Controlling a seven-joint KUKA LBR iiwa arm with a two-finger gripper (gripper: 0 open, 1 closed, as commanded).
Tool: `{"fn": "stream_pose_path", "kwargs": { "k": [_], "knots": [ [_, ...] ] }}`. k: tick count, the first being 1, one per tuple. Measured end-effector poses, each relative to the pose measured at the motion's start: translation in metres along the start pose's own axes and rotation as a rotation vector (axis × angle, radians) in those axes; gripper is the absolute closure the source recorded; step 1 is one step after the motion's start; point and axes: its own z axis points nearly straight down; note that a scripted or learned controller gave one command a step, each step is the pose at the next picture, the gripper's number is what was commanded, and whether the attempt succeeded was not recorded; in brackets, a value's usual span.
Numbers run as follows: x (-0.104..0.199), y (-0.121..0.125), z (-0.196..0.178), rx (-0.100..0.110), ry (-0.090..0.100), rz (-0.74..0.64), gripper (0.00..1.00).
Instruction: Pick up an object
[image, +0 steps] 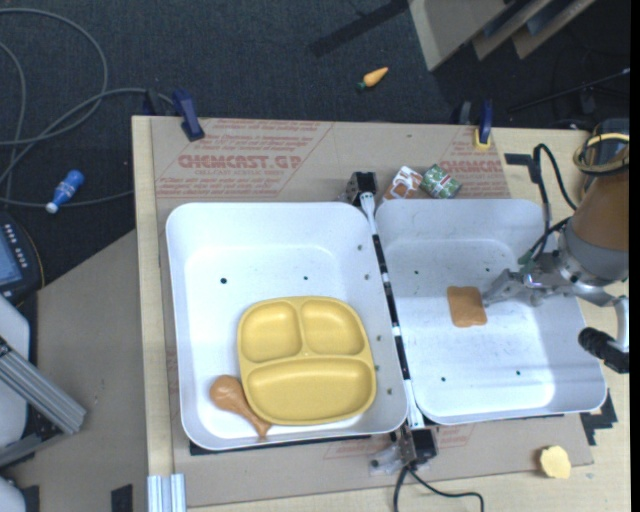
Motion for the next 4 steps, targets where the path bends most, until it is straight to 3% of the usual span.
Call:
{"fn": "stream_pose_path", "kwargs": {
  "k": [1, 2, 3, 4],
  "knots": [
    [0.121, 0.011, -0.066, -0.004, 0.004, -0.017, 0.0],
    [0.075, -0.009, 0.005, 0.011, 0.002, -0.002, 0.0],
    [0.077, -0.006, -0.009, 0.002, 0.001, -0.005, 1.0],
    [0.162, 0.023, -0.105, -0.007, 0.003, -0.015, 1.0]
  ]
}}
